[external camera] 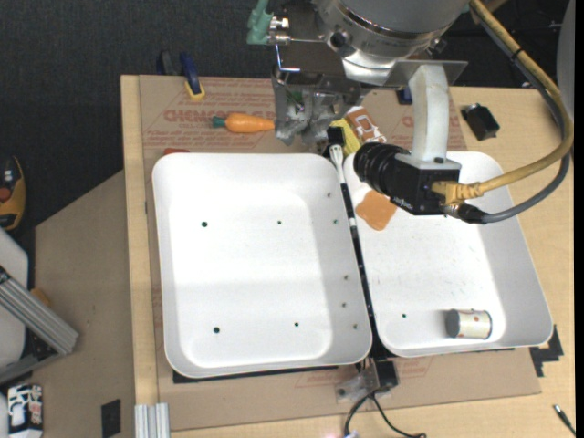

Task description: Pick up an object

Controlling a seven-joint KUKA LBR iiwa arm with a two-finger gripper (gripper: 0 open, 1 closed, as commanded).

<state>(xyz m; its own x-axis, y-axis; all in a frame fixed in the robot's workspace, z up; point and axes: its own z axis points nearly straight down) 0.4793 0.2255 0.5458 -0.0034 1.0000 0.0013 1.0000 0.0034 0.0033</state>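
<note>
The fingers' state cannot be told; the grey arm's gripper [306, 117] hangs past the bins' far edge. Nearest, a small white cylinder [468, 323] lies in the right white bin's [511, 245] near right corner, well apart. An orange flat piece [375, 211] lies toward that bin's far left corner, an orange carrot-shaped toy [245, 123] beyond.

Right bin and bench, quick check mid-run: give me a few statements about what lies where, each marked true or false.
1. A white cylinder lies near the right bin's front edge. True.
2. The carrot lies inside the left bin. False: it lies on the cardboard behind that bin.
3. An orange flat piece lies in the right bin near the divide. True.
4. The white cylinder sits between the fingers of the gripper. False: it lies far from the gripper, untouched.
5. A blue and yellow clamp stands in the right bin. False: it sits at the cardboard's back edge.
</note>
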